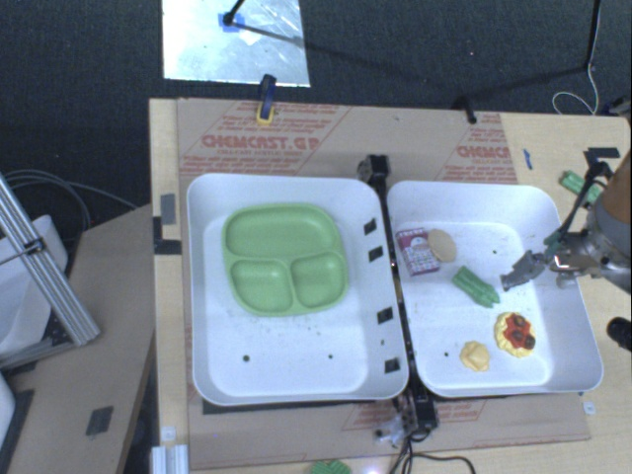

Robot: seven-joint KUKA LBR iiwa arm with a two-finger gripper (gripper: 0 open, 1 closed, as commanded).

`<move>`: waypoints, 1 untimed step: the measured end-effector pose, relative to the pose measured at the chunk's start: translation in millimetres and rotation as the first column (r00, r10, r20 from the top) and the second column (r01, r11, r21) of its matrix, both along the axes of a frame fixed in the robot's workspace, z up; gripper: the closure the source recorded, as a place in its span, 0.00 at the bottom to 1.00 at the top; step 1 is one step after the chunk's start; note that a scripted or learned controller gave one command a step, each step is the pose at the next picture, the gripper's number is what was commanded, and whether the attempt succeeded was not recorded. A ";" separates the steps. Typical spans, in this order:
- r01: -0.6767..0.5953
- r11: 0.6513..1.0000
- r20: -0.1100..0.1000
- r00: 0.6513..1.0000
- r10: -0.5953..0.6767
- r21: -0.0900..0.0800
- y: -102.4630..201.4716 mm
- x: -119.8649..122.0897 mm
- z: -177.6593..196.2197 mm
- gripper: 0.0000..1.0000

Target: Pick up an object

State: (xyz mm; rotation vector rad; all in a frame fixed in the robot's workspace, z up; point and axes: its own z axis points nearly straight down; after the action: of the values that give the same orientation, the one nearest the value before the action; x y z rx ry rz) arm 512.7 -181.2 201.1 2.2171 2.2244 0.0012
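Observation:
The right bin holds several small items. A pink and white box lies at its left side with a tan round piece touching it. A green toy lies near the middle. Toward the front sit a round yellow toy pizza with red toppings and a small yellow piece. My gripper reaches in from the right. Its tip hangs just right of the green toy and above the pizza. Nothing shows as held in it.
The left bin holds a green divided plate. Black clips run along the seam between the bins. A metal frame stands at the left of the bench. A green object lies outside the right bin.

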 end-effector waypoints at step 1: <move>0.002 1.000 0.005 1.000 -0.002 0.001 -25.4 46.4 -119.8 0.00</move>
State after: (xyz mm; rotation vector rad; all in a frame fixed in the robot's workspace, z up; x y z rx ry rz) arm 559.1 -206.6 81.3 2.2170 2.2204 0.0074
